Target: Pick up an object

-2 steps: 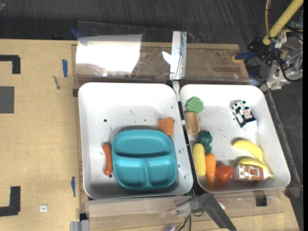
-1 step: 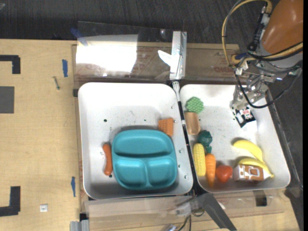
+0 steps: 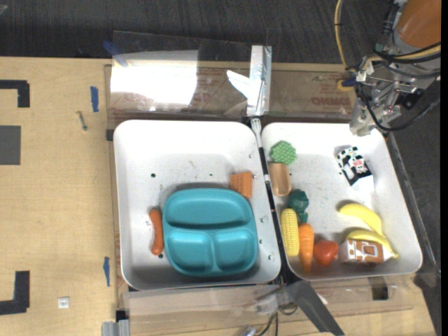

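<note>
Spotted gripper point(image 3: 365, 117) at top right of the camera view, over the far right corner of the right bin point(image 3: 319, 180). Could not tell how far open or closed it was; too small and cluttered by cables. Saw nothing held in it. Noted the orange band point(image 3: 424, 12) of the arm above it, at the frame edge.

Found all pickable things lying in the bins, apart from the gripper. Closest to it: black-and-white item point(image 3: 352, 164), in the far right part of the right bin, by itself. Along that bin's left wall, far to near: green leafy piece point(image 3: 283, 151), tan cylinder point(image 3: 280, 179) just below it, dark green piece point(image 3: 299, 201), corn cob point(image 3: 289, 231), carrot point(image 3: 306, 243) touching the corn. Next to the carrot, red tomato point(image 3: 325, 252), then small carton point(image 3: 360, 252) at the near edge. Two bananas point(image 3: 361, 215) just above and around the carton.

In the left bin point(image 3: 182, 152): teal divided plate point(image 3: 208, 236) at near centre, orange block point(image 3: 241, 184) touching its far right corner, orange sausage point(image 3: 157, 231) lying alongside its left edge.

Logged both bins side by side on the tan bench point(image 3: 49, 187), with a clear sheet point(image 3: 175, 82) behind them.
</note>
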Action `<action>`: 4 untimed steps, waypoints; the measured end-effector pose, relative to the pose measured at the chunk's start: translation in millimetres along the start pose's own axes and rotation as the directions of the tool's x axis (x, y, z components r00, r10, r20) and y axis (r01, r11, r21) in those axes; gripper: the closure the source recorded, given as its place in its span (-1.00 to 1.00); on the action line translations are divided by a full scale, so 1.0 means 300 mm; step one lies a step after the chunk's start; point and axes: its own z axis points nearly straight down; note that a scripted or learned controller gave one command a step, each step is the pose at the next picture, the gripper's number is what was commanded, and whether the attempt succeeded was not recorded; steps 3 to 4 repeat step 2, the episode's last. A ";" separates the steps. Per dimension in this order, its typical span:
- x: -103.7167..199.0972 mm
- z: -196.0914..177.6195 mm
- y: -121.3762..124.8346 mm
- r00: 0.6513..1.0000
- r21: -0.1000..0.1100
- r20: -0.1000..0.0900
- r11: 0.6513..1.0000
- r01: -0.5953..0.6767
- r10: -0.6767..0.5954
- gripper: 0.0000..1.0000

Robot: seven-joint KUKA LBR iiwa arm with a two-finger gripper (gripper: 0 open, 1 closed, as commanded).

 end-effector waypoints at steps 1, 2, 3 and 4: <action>0.181 -0.163 0.246 0.998 -0.005 -0.004 0.998 -0.065 0.065 1.00; 0.272 -0.130 0.049 0.999 -0.008 0.000 0.999 0.037 -0.037 1.00; 0.272 -0.130 0.049 0.999 -0.008 0.000 0.999 0.037 -0.037 1.00; 0.272 -0.130 0.049 0.999 -0.008 0.000 0.999 0.037 -0.037 1.00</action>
